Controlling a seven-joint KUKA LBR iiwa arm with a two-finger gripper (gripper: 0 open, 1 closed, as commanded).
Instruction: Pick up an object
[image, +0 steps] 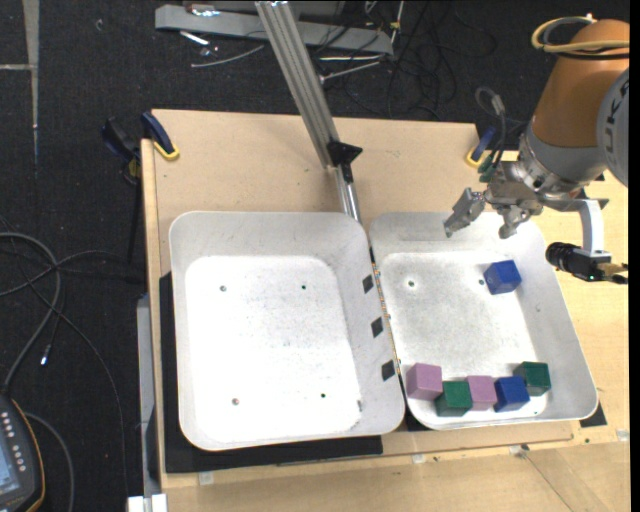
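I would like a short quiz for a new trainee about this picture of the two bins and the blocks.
1. True or false: the claw holds a block between its fingers.
2. Which block lies apart from the others in the right bin? A) the lone blue block B) a green one C) a purple one
3. How many blocks form the row along the near edge of the right bin?

Key
1. False. The claw is open, above the far edge of the right bin, with nothing between its fingers.
2. A.
3. Five: purple, green, purple, blue, green.
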